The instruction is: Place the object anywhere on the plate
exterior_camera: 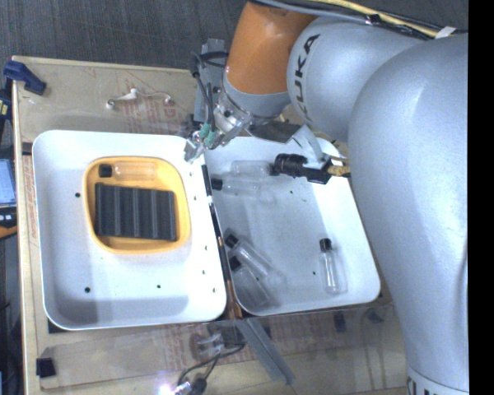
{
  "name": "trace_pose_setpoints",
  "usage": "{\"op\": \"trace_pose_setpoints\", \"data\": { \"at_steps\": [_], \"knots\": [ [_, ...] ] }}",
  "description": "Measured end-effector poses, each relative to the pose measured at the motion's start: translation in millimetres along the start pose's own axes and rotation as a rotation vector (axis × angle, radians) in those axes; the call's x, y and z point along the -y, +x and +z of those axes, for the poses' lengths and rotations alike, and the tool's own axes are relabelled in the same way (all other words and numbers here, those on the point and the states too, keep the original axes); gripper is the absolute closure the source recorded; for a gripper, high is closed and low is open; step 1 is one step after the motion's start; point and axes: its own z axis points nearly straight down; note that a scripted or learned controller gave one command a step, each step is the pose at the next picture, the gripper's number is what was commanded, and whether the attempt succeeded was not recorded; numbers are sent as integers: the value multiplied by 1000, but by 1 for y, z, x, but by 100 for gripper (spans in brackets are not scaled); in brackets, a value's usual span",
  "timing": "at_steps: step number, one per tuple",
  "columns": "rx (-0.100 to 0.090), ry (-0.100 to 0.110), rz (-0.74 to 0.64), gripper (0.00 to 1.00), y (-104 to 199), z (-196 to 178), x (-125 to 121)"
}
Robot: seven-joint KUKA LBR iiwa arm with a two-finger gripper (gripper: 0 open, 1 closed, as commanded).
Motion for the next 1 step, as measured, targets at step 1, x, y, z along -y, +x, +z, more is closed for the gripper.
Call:
{"op": "trace_pose_setpoints", "data": {
  "at_steps": [1],
  "knots": [
    [0, 0, 0, 0, 0, 0, 0]
  ]
}}
